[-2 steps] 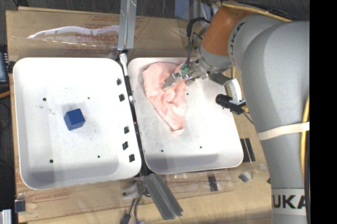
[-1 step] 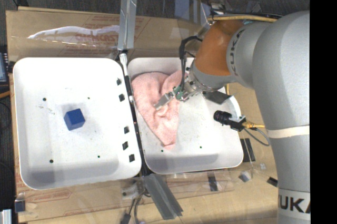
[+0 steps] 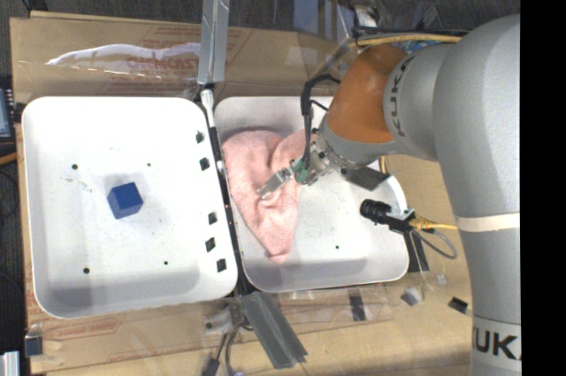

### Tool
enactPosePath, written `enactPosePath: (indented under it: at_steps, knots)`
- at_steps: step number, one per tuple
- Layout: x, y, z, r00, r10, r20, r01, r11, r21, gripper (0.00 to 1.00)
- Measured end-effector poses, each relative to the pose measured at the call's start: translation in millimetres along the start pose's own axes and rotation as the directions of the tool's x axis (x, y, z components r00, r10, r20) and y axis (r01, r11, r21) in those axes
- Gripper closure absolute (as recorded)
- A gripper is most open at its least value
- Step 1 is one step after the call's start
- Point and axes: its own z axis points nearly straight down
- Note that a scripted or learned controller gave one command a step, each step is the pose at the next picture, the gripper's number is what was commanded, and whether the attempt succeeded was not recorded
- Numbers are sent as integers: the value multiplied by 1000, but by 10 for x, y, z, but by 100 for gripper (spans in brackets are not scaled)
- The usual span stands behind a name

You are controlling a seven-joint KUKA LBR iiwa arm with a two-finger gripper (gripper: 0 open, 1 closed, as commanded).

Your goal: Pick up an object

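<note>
A pink cloth lies crumpled in the left half of the right bin. It reaches from near the back wall to the front middle. My gripper is down on the middle of the cloth, and folds bunch up around it. The wrist with its orange band comes in over the bin's back right. A small blue cube sits by itself in the left bin, a bit left of centre and far from the gripper.
A metal strip with black clips runs along the join between the two bins. Brown cardboard lies under and behind them, with a clear plastic wrapper at the back left. The grey arm covers the right side.
</note>
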Motion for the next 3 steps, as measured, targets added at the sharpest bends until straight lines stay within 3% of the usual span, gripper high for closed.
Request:
enactPosePath:
  at_steps: [1, 2, 3]
  knots:
    - [3, 7, -97, 1000, -2, 0, 2, 1000, 1, 100]
    - [3, 8, -97, 1000, -2, 0, 2, 1000, 1, 0]
    - [57, 52, -7, 999, -46, -1, 46, 999, 0, 0]
